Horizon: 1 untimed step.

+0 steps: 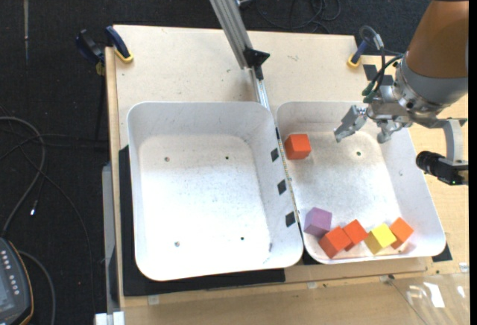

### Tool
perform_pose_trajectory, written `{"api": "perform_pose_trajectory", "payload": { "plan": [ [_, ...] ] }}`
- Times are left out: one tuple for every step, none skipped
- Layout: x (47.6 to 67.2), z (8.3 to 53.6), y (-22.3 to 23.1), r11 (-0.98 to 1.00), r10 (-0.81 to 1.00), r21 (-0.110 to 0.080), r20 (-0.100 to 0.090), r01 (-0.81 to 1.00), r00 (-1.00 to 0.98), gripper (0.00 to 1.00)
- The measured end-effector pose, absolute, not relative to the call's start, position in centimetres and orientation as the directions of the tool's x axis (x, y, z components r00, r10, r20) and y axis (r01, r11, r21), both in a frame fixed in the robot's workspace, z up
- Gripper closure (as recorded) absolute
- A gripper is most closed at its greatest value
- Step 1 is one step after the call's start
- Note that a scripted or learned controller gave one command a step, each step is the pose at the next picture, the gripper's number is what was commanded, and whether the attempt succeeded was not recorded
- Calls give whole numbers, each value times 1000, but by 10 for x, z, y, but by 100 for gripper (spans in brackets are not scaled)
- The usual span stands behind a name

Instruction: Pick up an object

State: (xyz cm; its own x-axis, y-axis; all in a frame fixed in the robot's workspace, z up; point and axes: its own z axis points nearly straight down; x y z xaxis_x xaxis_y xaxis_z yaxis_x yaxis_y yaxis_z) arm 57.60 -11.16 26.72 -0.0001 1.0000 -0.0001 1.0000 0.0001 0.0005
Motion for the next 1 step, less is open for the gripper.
{"api": "perform_pose_trajectory", "payload": {
  "plan": [
    [577,277,-111,2,1000,2,0,1000,-2,100]
  ]
}}
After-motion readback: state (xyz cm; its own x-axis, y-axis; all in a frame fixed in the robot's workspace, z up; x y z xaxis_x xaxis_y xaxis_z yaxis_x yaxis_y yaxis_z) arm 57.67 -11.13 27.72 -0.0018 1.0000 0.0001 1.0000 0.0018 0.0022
